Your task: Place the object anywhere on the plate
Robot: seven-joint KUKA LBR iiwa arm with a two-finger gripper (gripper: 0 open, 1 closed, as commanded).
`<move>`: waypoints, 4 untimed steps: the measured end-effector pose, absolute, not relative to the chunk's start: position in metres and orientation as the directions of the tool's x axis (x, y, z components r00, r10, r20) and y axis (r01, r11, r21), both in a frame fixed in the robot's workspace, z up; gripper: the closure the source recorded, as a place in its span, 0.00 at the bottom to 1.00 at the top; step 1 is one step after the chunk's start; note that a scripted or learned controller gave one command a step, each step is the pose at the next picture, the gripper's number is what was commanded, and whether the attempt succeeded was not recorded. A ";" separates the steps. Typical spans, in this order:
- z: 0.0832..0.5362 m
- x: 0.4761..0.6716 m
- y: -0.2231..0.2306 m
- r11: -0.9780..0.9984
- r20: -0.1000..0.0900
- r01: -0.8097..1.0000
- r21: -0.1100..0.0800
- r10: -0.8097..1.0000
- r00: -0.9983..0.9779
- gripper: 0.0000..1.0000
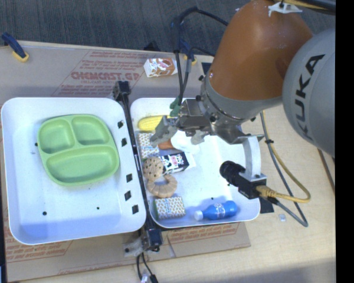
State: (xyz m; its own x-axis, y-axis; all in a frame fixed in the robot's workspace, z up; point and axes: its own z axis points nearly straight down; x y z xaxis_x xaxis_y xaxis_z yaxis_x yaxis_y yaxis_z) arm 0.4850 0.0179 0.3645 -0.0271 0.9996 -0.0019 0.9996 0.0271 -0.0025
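Observation:
A light green plate (78, 149) with three compartments lies in the left bin (23, 217), with nothing on it. My gripper (163, 132) hangs low over the upper left part of the right bin (248, 208), just right of a yellow corn cob (149, 122) and above a small orange piece (166, 144). Near it lie a white scrap (183, 141) and a black and white packet (176, 161). The arm's big orange and grey body hides the bin's upper right part.
Down the right bin's left side lie a cookie (153, 168), a tan ring-shaped pastry (163, 187) and a patterned box (170, 207). A blue bottle (218, 211) lies at the front. A black cable plug (239, 178) hangs over the bin. A snack packet (160, 67) lies behind the bins.

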 end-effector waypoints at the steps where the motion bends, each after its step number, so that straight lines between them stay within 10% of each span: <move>1: 0.239 0.504 0.044 0.007 -0.001 1.000 -0.005 1.000 -0.007 0.00; 2: 0.271 0.606 0.086 0.006 0.000 1.000 -0.001 1.000 -0.006 0.00; 3: 0.271 0.606 0.086 0.006 0.000 1.000 -0.001 1.000 -0.006 0.00; 4: 0.191 0.540 0.026 0.005 -0.002 1.000 -0.005 1.000 -0.005 0.00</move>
State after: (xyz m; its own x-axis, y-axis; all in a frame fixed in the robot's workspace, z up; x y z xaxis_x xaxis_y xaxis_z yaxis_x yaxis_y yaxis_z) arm 0.5396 0.0265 0.1909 -0.0053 1.0000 -0.0016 1.0000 0.0053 -0.0055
